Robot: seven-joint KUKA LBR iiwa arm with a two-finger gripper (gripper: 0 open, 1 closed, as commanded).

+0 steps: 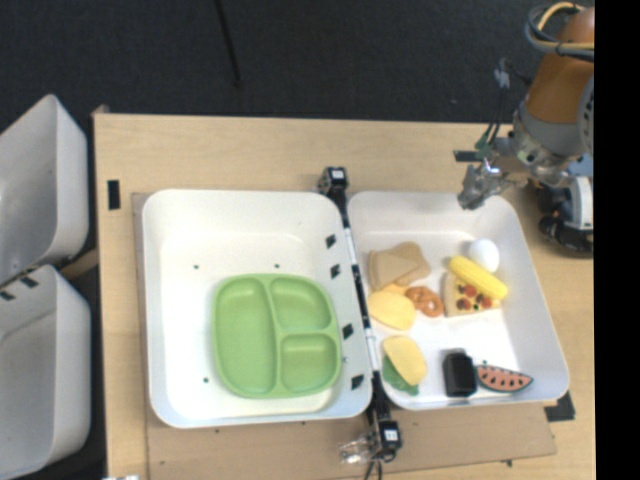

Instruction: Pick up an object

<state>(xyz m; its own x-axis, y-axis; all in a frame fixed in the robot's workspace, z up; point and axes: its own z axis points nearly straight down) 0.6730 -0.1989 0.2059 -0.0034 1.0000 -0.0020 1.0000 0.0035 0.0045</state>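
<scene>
The hand (477,190) hangs over the far edge of the right bin (540,353), near its back corner. I cannot tell how the hand is set, and nothing can be seen in it. It is well apart from all the toys.

The things to pick from all lie in the right bin. They look like toy food. A white egg (484,255) sits nearest the hand, touching the end of a yellow corn cob (478,277). Just below the corn is a pizza slice (462,297), and beside that a small pretzel (424,301). A piece of toast (398,264) lies near the middle wall, with a yellow lump (391,310) under it. Nearer the front are a yellow and green piece (404,361), a black block (459,373) and a watermelon slice (503,377).

The left bin (180,238) holds a green plate (275,336) with three parts.

These toys are probably light and hard, so none should break. The egg is round and smooth and may slip or roll away. The corn looks like the easiest one, since it is long and thin; pinch it across its middle. The flat pieces lie low, so they would be hard to get under.
</scene>
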